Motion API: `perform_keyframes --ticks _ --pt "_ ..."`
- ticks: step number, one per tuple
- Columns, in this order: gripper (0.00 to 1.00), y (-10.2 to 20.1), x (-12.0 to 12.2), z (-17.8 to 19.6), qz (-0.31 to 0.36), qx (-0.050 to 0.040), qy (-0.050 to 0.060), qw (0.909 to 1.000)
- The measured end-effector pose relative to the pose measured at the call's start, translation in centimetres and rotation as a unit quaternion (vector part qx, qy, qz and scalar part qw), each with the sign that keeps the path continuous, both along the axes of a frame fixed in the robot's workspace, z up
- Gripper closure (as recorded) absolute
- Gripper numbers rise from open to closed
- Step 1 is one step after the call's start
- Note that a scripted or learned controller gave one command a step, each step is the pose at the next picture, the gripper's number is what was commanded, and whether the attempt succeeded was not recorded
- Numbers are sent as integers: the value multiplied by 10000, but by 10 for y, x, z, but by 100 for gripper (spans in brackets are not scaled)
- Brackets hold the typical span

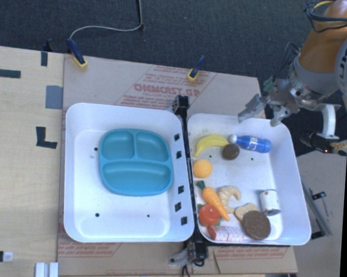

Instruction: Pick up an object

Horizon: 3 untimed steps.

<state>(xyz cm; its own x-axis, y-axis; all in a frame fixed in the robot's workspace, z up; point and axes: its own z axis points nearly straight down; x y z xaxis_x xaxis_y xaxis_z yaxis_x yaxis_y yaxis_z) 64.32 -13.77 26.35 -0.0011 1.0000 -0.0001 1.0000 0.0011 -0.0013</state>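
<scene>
While the arm is being held above the far right corner of the scene, the counter is being covered by two white bins set side by side. The left bin is being occupied by a blue divided plate, lying flat near its middle. The right bin is being crowded with small things. A blue bottle is being seen on its side near the far wall, with a yellow banana to its left and a dark round piece touching the banana's tip. An orange ball is lying just below the banana. Nearer the front, a carrot, a red tomato, a pale curled piece, a brown round cookie and a small white can are being shown close together. The gripper is being held just beyond the right bin's far rim, its two fingers spread apart with nothing between them, near the bottle but not touching it.
</scene>
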Motion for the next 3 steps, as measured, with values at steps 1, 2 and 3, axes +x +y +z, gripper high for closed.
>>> perform_keyframes --ticks 1,2,3 --pt "0 21 15 -106 -2 5 14 10000" --pt "0 44 26 -178 2 -4 -13 10000" --pt "100 45 26 -168 6 -4 -11 10000"
